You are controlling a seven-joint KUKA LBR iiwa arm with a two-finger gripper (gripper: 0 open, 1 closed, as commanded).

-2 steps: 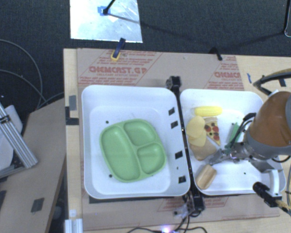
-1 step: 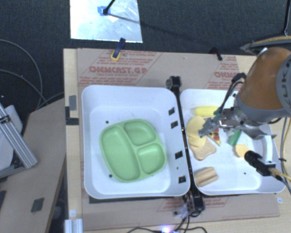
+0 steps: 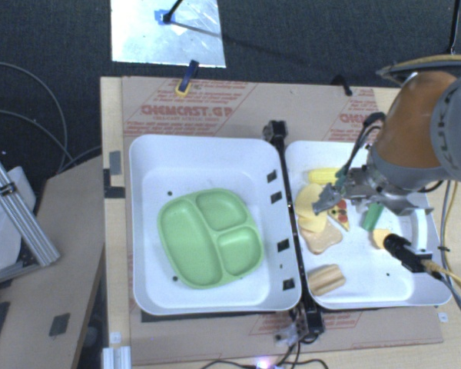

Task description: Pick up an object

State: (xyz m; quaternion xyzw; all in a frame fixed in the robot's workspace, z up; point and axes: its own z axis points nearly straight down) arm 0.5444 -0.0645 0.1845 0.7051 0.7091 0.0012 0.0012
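Green divided plate (image 3: 210, 238) sits in the left bin (image 3: 150, 156). Gripper (image 3: 328, 201) hovers over toy food (image 3: 321, 237) in the right bin (image 3: 369, 287), around 9 o'clock of the arm; can't tell its grip.

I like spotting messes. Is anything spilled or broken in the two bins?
Nothing looks spilled or broken. The green divided plate lies flat in the left bin, and the toy food stays inside the right bin under the gripper.

Tan wooden bench (image 3: 69, 229) bearing a printed brown cardboard sheet (image 3: 215, 102). On the sheet, two shallow white plastic bins side by side, touching: left bin (image 3: 207, 151), right bin (image 3: 369, 292).
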